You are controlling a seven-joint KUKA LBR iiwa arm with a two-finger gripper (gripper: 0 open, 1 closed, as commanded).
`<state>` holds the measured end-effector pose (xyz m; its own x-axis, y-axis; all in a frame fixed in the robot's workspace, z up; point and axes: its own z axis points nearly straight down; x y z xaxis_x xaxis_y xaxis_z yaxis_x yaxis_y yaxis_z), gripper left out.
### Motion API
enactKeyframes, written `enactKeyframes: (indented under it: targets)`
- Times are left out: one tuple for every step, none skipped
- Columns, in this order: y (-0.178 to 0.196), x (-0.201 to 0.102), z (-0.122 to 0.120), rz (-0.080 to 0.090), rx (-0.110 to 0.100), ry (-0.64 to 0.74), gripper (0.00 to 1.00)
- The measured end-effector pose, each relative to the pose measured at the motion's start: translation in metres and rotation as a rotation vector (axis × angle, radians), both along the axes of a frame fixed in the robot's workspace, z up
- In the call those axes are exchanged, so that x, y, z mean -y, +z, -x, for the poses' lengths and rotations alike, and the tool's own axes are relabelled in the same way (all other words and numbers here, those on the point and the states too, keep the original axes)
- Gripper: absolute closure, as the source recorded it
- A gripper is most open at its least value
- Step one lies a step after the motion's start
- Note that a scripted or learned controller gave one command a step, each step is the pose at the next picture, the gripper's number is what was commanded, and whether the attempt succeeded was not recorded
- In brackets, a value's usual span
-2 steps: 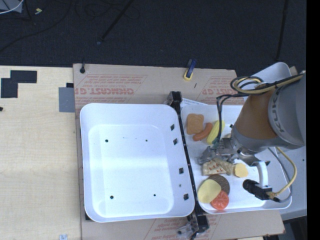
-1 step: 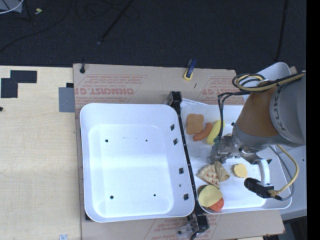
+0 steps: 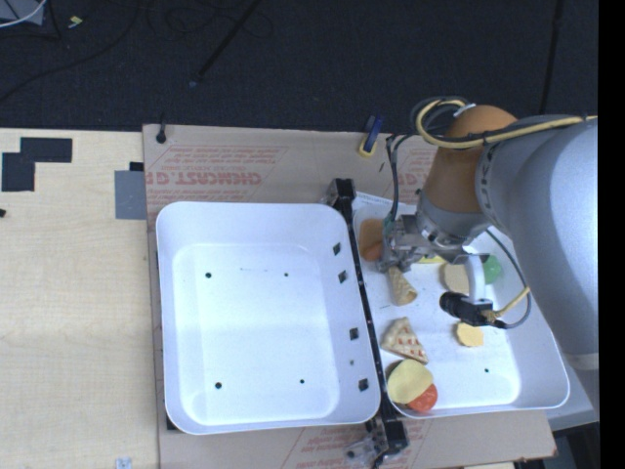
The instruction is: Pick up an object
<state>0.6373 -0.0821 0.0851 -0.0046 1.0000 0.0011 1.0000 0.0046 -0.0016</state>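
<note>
My gripper (image 3: 397,254) reaches down into the right bin (image 3: 532,384), near its far left corner. Right under it lies a tan wedge-shaped piece (image 3: 401,287), and an orange piece (image 3: 371,238) sits just to its left against the bin wall. The wrist hides whatever is between the gripper and the wedge. Nearer the front are a triangular slice (image 3: 402,340) and a yellow and red round fruit (image 3: 412,386). A small yellow piece (image 3: 470,335), a pale yellow piece (image 3: 454,277) and a green piece (image 3: 491,268) lie to the right, partly behind the arm's cable.
The left bin (image 3: 186,262) lies beside the right one, with a black divider strip (image 3: 359,301) between them. The grey arm (image 3: 547,223) covers the far right of the right bin. A blue and yellow clip (image 3: 369,137) sits on the board behind.
</note>
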Motion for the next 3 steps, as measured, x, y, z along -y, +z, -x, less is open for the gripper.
enactKeyframes:
  targets:
    - [0.106, -0.044, 0.031, -0.001, 0.003, -0.001, 1.00]
    - [0.040, 0.020, 0.081, 0.001, -0.014, -0.011, 1.00]
    - [0.103, -0.010, 0.113, -0.001, -0.004, -0.004, 1.00]
